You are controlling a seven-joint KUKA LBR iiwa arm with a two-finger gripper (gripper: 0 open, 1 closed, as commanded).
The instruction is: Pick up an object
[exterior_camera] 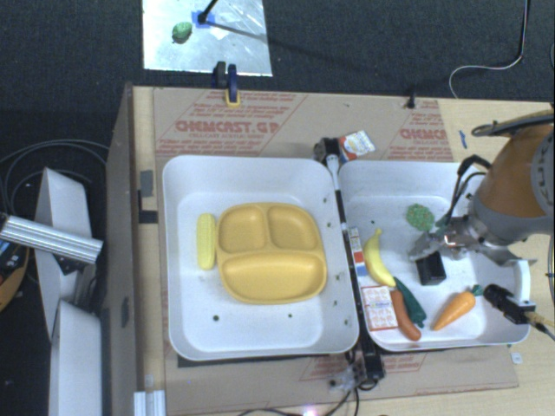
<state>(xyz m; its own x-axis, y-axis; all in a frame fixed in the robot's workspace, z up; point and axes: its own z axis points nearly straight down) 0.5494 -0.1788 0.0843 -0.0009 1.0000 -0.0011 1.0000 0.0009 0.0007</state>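
- The arm (520, 189) reaches in from the right, its grey body and orange band hanging over the right bin (381, 185), wrist bent down toward the bin floor.
- The gripper (431, 263) sits low in the middle of that bin; a dark block shape shows at its tip, and I cannot tell how the tool is set or whether it holds anything.
- Just up and left of it lies a green broccoli piece (421, 217), close by but apart.
- A banana (376, 259) lies to its left, near the wall between the bins.
- A carrot (454, 310) lies below it, tilted, toward the near rim.
- A red-and-green vegetable (405, 309) rests beside a small printed card (376, 307).
- In the left bin (186, 232) stands a yellow divided plate (270, 251), with a corn cob (205, 240) just beside its left edge.
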